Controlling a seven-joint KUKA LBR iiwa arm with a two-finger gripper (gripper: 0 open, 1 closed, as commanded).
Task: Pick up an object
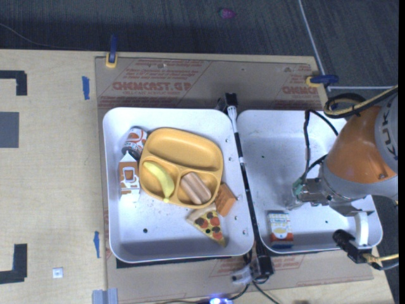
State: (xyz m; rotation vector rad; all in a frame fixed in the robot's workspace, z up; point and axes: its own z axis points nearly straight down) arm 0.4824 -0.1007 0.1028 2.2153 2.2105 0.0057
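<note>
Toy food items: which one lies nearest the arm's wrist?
The small carton with the orange base, lying alone in the right bin beside the wrist. The banana, hot dog and pizza slice all sit in the left bin.

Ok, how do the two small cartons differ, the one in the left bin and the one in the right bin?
The left carton lies wedged between the bin wall and the yellow plate; the right carton lies alone on open bin floor. The left carton is orange-brown and white; the right carton is white with an orange lower part. The right carton lies near the gripper. Both are small and boxy.
</note>
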